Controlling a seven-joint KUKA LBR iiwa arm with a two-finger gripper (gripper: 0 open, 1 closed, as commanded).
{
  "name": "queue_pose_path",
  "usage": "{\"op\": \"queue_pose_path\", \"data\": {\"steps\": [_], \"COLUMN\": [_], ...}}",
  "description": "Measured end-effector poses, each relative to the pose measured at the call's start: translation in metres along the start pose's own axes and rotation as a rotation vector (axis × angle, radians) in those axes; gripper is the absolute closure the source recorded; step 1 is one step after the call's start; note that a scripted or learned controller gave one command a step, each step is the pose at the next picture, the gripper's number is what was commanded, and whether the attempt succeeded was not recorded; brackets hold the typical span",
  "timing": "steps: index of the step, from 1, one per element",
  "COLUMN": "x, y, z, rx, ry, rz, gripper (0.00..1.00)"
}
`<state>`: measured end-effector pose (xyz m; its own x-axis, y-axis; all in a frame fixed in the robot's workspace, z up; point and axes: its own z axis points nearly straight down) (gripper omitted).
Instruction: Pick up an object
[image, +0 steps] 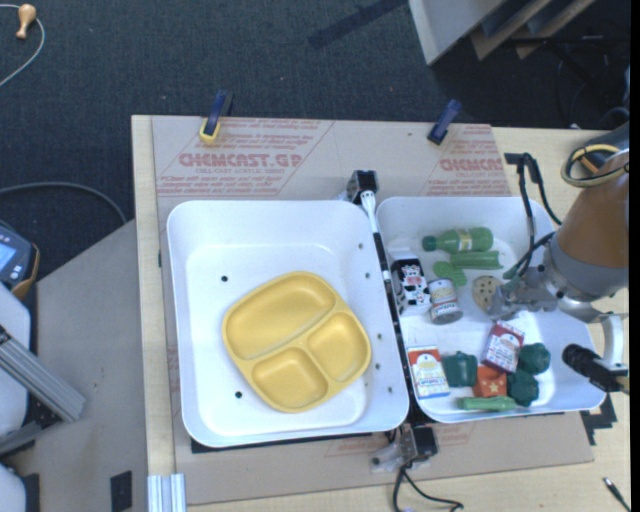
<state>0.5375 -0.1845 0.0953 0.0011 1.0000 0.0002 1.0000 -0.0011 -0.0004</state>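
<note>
The right bin (400, 225) holds several toy groceries. A green bottle (460, 240) lies at the back with a green pod (468, 262) just in front of it. Nearer the middle are a cow-patterned carton (407, 284), a small can (443, 301) and a tan round biscuit (486, 291). A red-and-white packet (503, 348), a white-and-orange box (427, 372) and several green and red pieces (525, 372) crowd the front. My gripper (514, 297) hangs low over the bin's right side, between the biscuit and the packet, with nothing seen in it.
The left bin (190, 260) holds a yellow divided plate (295, 340). A black divider rail (383, 290) runs between the bins. My arm's orange band (600, 225) and grey wrist (585, 280) cover the right bin's far right wall. Clamps (213, 115) sit at the bench's back edge.
</note>
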Motion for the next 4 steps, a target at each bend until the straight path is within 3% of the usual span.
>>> {"op": "queue_pose_path", "data": {"steps": [2, 3, 4], "x": [-0.012, -0.012, 0.035], "y": [-0.012, -0.011, 0.011], "z": [-0.106, -0.132, -0.140], "rx": [-0.007, -0.007, -0.005], "ry": [-0.004, -0.003, 0.000], "rz": [0.000, -0.002, -0.007], "gripper": [1.00, 1.00, 1.00]}}
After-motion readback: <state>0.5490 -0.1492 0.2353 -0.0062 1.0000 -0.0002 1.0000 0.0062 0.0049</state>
